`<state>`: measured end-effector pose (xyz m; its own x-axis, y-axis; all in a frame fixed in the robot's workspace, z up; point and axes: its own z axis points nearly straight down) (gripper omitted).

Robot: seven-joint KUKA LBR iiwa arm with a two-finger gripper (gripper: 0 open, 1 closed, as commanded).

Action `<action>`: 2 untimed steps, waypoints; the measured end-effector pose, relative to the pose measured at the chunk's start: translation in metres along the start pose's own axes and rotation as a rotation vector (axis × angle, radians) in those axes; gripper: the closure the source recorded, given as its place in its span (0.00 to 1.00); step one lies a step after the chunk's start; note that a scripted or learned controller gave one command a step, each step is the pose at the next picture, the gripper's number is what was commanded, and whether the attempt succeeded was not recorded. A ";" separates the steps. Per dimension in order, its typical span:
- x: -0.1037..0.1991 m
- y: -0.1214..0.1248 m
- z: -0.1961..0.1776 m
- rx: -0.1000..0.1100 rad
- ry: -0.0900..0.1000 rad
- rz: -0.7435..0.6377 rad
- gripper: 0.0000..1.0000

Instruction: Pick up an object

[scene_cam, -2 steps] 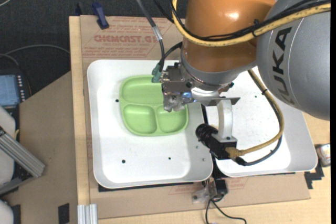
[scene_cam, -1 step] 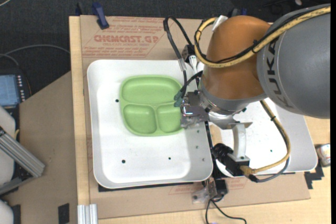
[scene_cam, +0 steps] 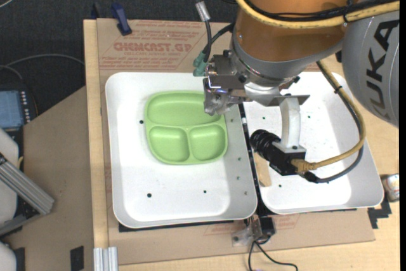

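- My claw [scene_cam: 214, 103] sits at the green plate's [scene_cam: 185, 127] right rim, seemingly touching.
- Claw state: I cannot tell.
- Plate lies in left bin [scene_cam: 127, 168]; lift remains.

The brown board [scene_cam: 158, 41] under the bins carries red print reading roughly "CHEMCAST GP", with smaller red lines around it too fine to read. Large black letters "KU" stand on the grey arm [scene_cam: 380, 60].

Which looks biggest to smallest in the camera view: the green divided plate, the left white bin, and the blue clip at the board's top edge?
1. Left white bin
2. Green divided plate, lying inside that bin
3. Blue clip, far smaller
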<state>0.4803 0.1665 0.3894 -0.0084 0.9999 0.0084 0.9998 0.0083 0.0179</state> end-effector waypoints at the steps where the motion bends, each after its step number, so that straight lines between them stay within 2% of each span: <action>1: -0.094 -0.003 0.042 0.023 -0.012 0.019 1.00; 2: -0.057 0.001 -0.118 -0.004 -0.002 0.004 1.00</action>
<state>0.4801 0.1087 0.5069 -0.0042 1.0000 0.0060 0.9998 0.0041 0.0216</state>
